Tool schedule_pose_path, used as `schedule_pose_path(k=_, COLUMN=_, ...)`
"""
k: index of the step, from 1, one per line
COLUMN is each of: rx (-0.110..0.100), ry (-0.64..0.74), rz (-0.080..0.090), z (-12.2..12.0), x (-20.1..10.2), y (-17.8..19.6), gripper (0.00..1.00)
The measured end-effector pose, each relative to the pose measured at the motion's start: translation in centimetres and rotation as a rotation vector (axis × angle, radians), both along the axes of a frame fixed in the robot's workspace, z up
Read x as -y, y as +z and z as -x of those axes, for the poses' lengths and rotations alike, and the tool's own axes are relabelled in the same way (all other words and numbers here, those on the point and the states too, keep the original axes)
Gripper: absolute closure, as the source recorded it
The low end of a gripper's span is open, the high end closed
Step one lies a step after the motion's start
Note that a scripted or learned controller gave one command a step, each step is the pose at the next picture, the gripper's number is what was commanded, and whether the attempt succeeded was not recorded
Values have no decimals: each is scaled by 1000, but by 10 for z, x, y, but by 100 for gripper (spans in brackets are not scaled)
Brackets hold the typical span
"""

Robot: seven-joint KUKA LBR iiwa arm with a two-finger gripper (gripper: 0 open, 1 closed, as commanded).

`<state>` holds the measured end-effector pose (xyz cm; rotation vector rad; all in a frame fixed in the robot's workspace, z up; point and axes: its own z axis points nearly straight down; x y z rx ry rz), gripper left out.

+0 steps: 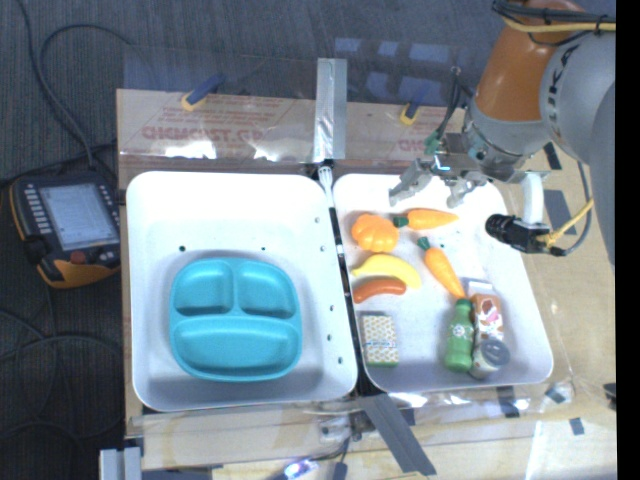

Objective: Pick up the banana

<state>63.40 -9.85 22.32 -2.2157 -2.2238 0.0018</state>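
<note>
Pincer (437, 180) hangs over the far edge of the right bin (520, 268), fingers spread apart, nothing between them. Banana (388, 267) lies below and to the left of it, well apart, on the bin floor.

Risks, as I judge them from here:
- Crowding. The banana touches a sausage (380, 288) on its near side and sits just beside an orange pepper (374, 231) on the pincer side. A spread-fingered descent could land on either neighbour, or pinch two things at once.
- A carrot (430, 218) lies almost directly beneath the pincer; a second carrot (441, 271) lies further down (both are in the way of a low, straight sweep).
- The banana is curved and smooth-looking, so it may roll or squirt out of an off-centre grip.

Surface: glossy white bins on a brown board. The left bin (150, 268), far from the pincer, holds a blue tray (235, 315). Floor is dark carpet with cables; a pendant (65, 223) rests there.
</note>
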Motion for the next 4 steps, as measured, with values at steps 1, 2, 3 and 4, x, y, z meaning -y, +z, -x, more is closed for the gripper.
schedule_pose_path(k=1, rx=-2, ry=-51, rz=1, z=42, x=-47, y=-41, gripper=0)
schedule_pose_path(k=2, rx=-3, ry=-166, rz=0, z=105, x=-95, y=-41, gripper=0)
schedule_pose_path(k=3, rx=0, ry=-55, rz=2, z=94, x=-16, y=20, gripper=0)
schedule_pose_path(k=4, rx=-3, ry=1, rz=0, z=151, x=-78, y=-14, gripper=0)
